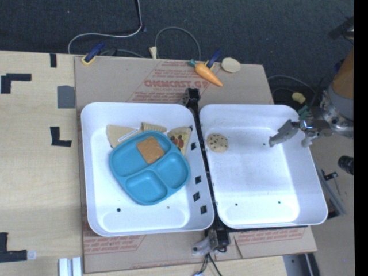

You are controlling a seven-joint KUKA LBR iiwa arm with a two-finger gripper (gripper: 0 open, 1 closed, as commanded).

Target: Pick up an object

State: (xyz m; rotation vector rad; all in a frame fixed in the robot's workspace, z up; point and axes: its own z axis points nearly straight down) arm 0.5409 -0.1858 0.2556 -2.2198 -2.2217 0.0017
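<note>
You are still at the start of this pick: nothing is lifted, and nothing sits between the jaws. The two-finger grey gripper hangs at the right edge of the frame, over the upper right part of the shallow white right bin. One dark finger slants down and left into the bin, but from this angle you cannot tell whether the jaws stand apart or together.

Nearest the bottom of the frame, the shallow white left bin holds a blue plastic divided tray with three compartments, lying slantwise. A tan square toast-like piece rests in its upper compartment. Behind the tray, partly tucked under its far rim, lie a few pale flat wedge-shaped pieces, their kind too small to name.

The likeliest target, by my judgement, is the small round speckled cookie. It lies flat in the upper left part of the right bin, alone, near the dividing wall and well apart from the gripper. It looks thin and low, beige with dark spots, so you have little height to grip. What is left is everything: crossing to it, descending, closing and lifting.

Farther up, on the brown cardboard-covered surface beyond the bins, lie an orange toy carrot and a pale round disc.
</note>
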